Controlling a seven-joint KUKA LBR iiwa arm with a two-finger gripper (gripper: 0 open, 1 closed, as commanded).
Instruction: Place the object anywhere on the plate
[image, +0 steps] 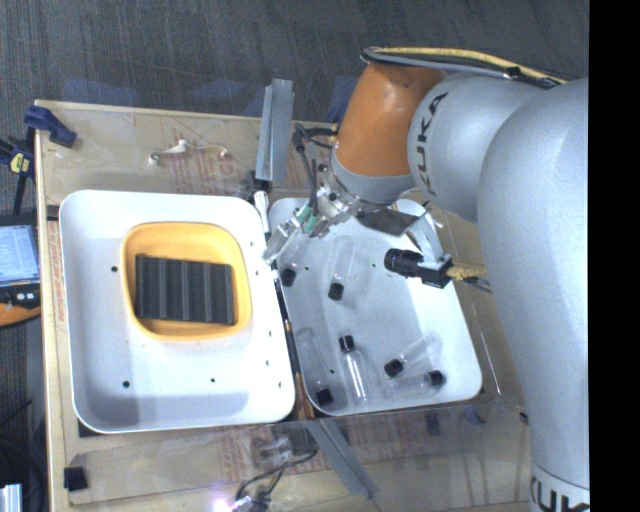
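Camera view: the arm (470, 130) reaches over the right bin (465, 350), its pincer (318, 222) low at the bin's upper-left corner; whether it is apart or together cannot be told. Clear black-capped vials (352, 368) lie scattered in this bin. In the left bin (90, 360) on the tabletop (130, 140) sits the yellow plate (185, 243), bearing a dark ridged block (186, 290).

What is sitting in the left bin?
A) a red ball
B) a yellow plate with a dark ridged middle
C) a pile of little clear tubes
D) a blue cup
B: the left bin holds a yellow plate with a dark ridged middle; the clear tubes lie in the right bin.
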